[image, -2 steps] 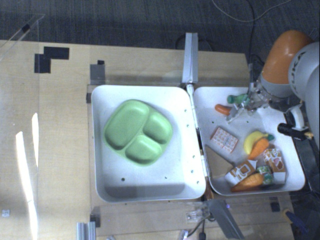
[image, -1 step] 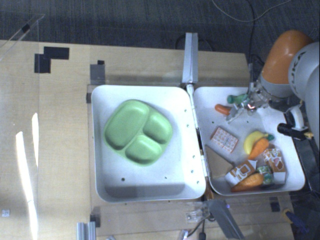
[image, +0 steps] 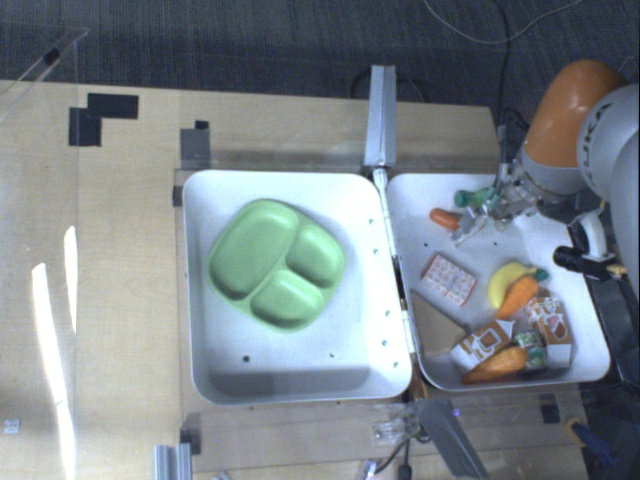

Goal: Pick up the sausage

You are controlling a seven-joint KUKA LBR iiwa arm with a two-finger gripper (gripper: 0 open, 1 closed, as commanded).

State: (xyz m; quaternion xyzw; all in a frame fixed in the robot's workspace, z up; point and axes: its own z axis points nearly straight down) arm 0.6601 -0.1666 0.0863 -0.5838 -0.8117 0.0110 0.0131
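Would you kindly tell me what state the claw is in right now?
Claw: cannot be told; it sits over the right bin, beside the sausage.

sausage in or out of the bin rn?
In. The sausage lies on the right bin floor near its back edge, beside the gripper.

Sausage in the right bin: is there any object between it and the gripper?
Nothing visible stands between them. The sausage lies near the far edge of the right bin, and the gripper is right beside it. The waffle, banana and carrots lie nearer the camera.
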